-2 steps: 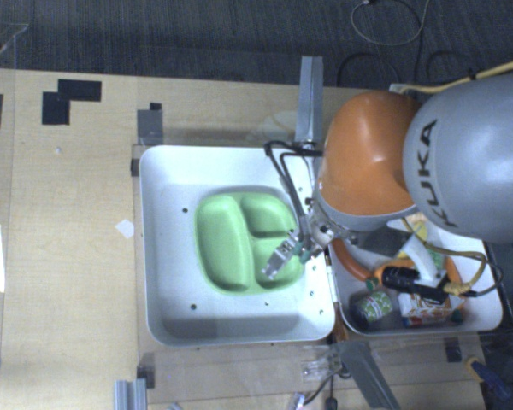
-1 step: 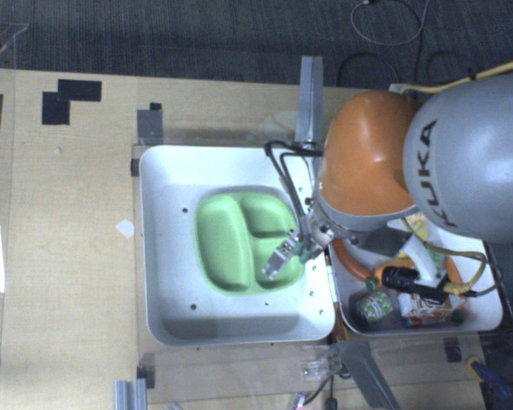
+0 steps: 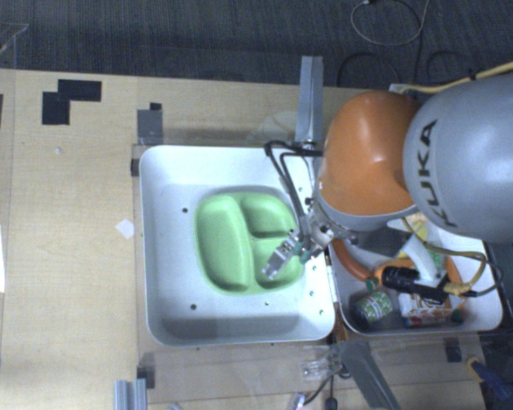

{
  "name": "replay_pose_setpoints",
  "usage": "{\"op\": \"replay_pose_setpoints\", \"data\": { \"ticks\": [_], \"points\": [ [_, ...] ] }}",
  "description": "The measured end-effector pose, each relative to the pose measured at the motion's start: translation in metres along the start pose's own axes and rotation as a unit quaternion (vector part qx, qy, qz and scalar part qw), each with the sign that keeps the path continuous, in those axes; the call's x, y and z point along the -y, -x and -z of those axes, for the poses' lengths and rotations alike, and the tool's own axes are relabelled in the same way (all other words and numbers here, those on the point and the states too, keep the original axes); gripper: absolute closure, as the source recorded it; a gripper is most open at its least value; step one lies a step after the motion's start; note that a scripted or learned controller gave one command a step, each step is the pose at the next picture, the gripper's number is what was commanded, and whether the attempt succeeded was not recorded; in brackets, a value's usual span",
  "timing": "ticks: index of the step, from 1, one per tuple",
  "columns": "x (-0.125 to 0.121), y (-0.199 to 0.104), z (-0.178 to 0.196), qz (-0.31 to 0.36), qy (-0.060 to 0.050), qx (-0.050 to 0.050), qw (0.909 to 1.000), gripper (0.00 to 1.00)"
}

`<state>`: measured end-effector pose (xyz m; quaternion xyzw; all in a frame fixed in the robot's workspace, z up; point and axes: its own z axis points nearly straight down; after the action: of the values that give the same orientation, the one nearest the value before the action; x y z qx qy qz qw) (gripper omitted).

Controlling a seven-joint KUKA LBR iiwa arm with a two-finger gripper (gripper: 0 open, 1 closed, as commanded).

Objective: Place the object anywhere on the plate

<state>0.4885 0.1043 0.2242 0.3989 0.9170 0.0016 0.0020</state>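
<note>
Hanging over the right edge of the green plate (image 3: 227, 246), the gripper (image 3: 279, 263) is seen; clenched or released can't be told; a can (image 3: 376, 307) is spotted right of the plate.

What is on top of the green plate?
The gripper hangs over the right edge of the green plate. The sections that show are plain green, with nothing lying in them. The bit beneath the gripper is covered, so I cannot tell what is there.

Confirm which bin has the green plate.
The bin on the view's left: it holds the green plate, with the gripper over it. The right bin holds assorted small items.
</note>
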Motion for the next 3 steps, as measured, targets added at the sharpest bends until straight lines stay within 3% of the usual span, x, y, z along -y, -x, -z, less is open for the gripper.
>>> {"op": "replay_pose_setpoints", "data": {
  "ticks": [3],
  "points": [
    [0.0,0.0,0.0,0.0,0.0,0.0,1.0,0.0]
  ]
}}
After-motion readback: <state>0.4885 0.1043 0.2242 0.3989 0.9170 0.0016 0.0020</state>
